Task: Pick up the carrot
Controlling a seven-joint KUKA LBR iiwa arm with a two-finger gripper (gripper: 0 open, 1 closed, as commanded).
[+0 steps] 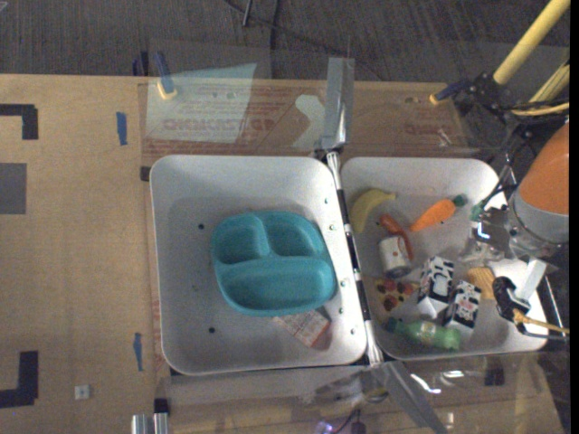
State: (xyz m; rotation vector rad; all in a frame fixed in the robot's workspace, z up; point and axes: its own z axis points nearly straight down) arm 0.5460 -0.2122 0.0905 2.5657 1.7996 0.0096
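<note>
Orange carrot [434, 214] lies in the right bin [418, 166], near its far wall, between banana [369, 208] and gripper [488, 231]. I cannot tell if the gripper is apart or together. I judge the tapered carrot may slip out toward the can [394, 255] if the grip lands off its middle.

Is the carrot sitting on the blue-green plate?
No, the carrot lies in the bin on the view's right, near the banana, while the teal plate sits in the other bin.
</note>
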